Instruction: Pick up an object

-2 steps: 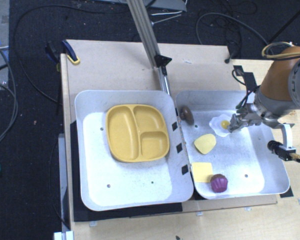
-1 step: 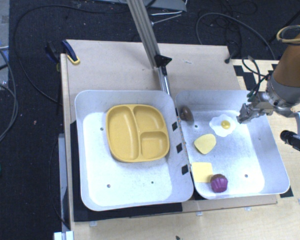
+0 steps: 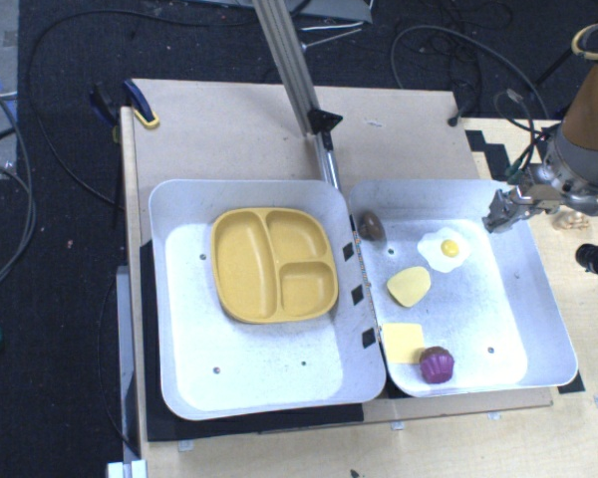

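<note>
Approach stage, gripper [image 3: 500,214] at right bin's [image 3: 538,297] far right edge, grip state indiscernible, descent onto fried egg [image 3: 446,250] needed next.

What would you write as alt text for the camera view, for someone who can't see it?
A grey robot arm's gripper hovers at the right bin's upper right edge, above a toy fried egg, two yellow pieces, a purple toy and a small brown item. The left bin holds a yellow divided plate.
</note>
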You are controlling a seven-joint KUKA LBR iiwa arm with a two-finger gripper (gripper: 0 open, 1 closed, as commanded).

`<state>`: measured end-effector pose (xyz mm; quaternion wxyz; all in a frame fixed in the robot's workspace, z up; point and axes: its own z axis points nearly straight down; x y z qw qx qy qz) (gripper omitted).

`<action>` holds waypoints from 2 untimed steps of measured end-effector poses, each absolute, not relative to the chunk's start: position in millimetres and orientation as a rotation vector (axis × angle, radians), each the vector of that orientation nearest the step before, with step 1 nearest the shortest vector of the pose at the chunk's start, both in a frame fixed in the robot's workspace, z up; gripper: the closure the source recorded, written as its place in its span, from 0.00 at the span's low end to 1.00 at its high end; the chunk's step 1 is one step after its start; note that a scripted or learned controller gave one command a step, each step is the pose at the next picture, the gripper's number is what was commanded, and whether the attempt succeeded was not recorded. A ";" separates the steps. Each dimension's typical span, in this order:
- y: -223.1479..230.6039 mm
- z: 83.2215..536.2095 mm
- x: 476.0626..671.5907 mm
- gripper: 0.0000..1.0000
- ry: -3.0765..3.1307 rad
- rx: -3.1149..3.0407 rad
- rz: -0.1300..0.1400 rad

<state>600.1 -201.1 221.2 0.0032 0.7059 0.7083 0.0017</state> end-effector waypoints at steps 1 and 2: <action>-201.1 244.4 601.3 1.00 2.222 2.215 0.003; -154.8 244.9 580.6 1.00 2.230 2.216 0.000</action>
